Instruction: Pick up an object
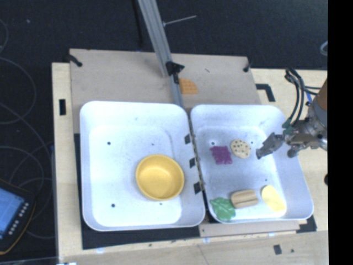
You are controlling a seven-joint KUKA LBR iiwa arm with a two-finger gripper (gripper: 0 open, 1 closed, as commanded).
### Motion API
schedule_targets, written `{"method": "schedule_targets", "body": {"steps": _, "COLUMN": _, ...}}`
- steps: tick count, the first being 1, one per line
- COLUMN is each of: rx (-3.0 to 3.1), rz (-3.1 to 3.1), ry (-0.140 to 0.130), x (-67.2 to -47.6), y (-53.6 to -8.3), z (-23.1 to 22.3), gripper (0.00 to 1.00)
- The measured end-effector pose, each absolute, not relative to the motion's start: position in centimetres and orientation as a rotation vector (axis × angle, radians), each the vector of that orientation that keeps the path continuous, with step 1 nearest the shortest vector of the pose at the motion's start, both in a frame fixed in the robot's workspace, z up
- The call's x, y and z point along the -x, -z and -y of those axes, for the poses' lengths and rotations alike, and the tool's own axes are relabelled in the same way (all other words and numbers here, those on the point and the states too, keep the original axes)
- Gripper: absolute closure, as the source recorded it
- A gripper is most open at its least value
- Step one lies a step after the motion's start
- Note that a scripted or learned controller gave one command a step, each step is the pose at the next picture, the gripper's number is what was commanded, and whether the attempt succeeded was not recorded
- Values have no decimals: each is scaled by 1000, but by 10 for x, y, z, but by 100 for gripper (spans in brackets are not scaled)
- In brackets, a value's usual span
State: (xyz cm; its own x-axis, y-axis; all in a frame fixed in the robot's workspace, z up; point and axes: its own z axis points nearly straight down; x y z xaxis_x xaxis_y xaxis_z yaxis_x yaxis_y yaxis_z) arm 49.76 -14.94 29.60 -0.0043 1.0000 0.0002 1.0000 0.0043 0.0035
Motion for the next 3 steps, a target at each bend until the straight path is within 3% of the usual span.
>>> {"method": "schedule_targets", "body": {"steps": 1, "rx": -2217, "rz": -2222, "ry": -4, "x": -498, "y": -296, "z": 150, "gripper": 0}}
{"method": "schedule_targets", "body": {"steps": 2, "rx": -2226, "rz": -2219, "ry": 6, "x": -505, "y": -240, "z": 145, "gripper": 0}}
{"method": "schedule_targets", "body": {"steps": 3, "rx": -2224, "rz": -2222, "ry": 6, "x": -495, "y": -185, "z": 149, "gripper": 0}}
